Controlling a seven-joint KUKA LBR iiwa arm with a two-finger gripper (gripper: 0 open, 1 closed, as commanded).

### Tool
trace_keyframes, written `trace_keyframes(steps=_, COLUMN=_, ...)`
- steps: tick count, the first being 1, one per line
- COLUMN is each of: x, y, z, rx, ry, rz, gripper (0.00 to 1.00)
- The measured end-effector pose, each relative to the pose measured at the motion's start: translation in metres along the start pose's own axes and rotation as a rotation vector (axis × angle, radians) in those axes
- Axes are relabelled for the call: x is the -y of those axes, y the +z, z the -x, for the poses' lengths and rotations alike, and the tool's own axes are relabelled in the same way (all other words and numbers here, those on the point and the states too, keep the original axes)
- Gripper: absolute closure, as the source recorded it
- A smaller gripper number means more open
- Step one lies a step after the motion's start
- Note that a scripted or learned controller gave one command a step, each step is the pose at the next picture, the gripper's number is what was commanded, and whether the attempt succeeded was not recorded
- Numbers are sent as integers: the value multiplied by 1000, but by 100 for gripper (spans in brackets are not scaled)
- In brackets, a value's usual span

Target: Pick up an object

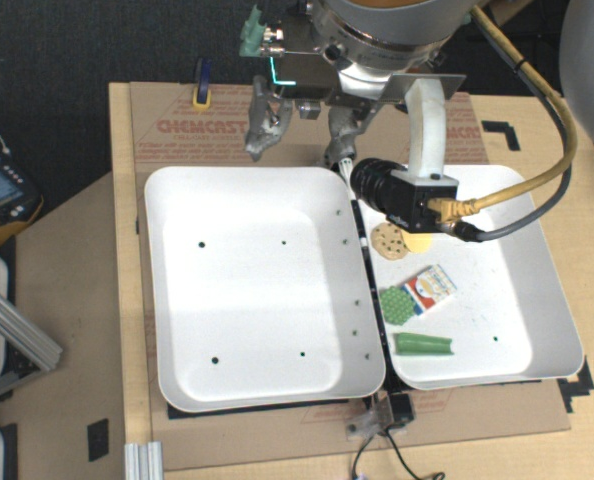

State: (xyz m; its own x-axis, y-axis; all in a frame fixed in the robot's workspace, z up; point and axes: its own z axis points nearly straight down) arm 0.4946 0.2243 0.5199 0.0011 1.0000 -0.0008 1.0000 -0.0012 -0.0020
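Green is the colour of the nearest thing, a long green piece [423, 344] lying flat at the near end of the right bin [537, 298]. I will use this right bin as my marker for everything. Just past the green piece, inside that bin and close to its left wall, sits a round green bumpy thing [397, 305]. A small red, white and blue packet [430, 288] lies right beside it, touching or almost touching. Farther back in the same bin is a tan cookie with dots [388, 239], with something yellow [417, 242] next to it under my black camera box [402, 194]. The left bin [247, 278] sits side by side with the right bin, touching it along the middle.

My gripper [302, 140] hangs over the brown board [177, 123], beyond the far left corner of the right bin. My two fingers [264, 128] are spread apart, and there is nothing between them. A small blue and yellow clip [203, 85] stands farther left on the board.
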Motion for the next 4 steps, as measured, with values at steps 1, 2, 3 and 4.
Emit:
trace_keyframes(steps=1, x=0, y=0, z=0, rx=0, ry=0, rz=0, gripper=0)
trace_keyframes(steps=2, x=0, y=0, z=0, rx=0, ry=0, rz=0, gripper=0)
trace_keyframes(steps=3, x=0, y=0, z=0, rx=0, ry=0, rz=0, gripper=0)
trace_keyframes(steps=4, x=0, y=0, z=0, rx=0, ry=0, rz=0, gripper=0)
